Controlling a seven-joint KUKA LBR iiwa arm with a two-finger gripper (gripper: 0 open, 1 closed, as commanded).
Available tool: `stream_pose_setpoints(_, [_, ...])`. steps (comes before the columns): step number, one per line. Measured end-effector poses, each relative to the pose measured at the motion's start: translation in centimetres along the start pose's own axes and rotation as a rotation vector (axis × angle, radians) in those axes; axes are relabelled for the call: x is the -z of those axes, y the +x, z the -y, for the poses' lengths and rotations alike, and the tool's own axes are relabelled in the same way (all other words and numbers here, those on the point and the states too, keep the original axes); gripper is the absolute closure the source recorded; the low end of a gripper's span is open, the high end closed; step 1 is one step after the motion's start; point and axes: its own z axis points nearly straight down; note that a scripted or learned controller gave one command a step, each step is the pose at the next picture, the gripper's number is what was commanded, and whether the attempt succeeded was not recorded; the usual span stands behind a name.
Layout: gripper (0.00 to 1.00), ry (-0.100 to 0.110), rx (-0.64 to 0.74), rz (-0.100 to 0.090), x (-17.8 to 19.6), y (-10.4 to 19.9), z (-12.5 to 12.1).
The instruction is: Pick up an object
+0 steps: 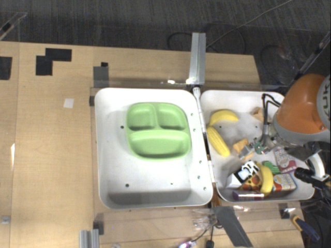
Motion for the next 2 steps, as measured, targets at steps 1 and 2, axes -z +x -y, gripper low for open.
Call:
stream_pose_setpoints(1, [1.0,0.013,0.016,-0.006,8.2,2.6,-8.8])
stream_pose_setpoints(2, [1.0,0.015,-0.163,-0.005,8.0,3.1,-17.4])
